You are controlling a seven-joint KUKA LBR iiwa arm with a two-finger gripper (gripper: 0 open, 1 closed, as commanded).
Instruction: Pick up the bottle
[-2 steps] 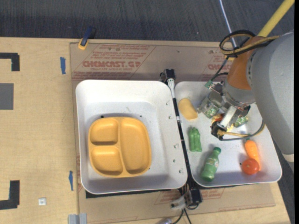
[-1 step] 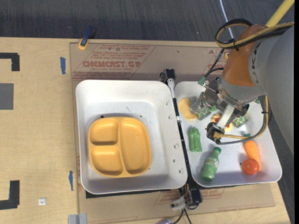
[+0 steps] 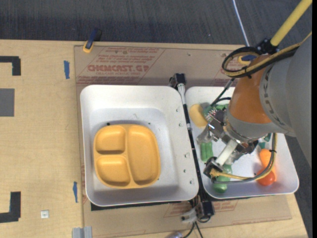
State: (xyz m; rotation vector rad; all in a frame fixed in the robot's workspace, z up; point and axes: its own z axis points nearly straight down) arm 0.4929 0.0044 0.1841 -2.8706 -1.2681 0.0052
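The bottle (image 3: pixel 220 185), by my judgement the green body lying near the front-left corner of the right bin (image 3: pixel 291 183), is partly covered by the arm (image 3: pixel 257 98), so its shape is uncertain. The gripper (image 3: pixel 229 142) hangs low over that bin, and I cannot tell whether it is open or has hold of anything. The step looks like the approach. The next move calls for centring on the green body, clear of the orange thing (image 3: pixel 266 175) nearby.

A divided plate (image 3: pixel 127 155) lies in the left bin (image 3: pixel 129 95). The right bin (image 3: pixel 288 184), beside it, holds several small things (image 3: pixel 196 114), one perhaps a bottle (image 3: pixel 220 185), partly under the arm (image 3: pixel 282 93).
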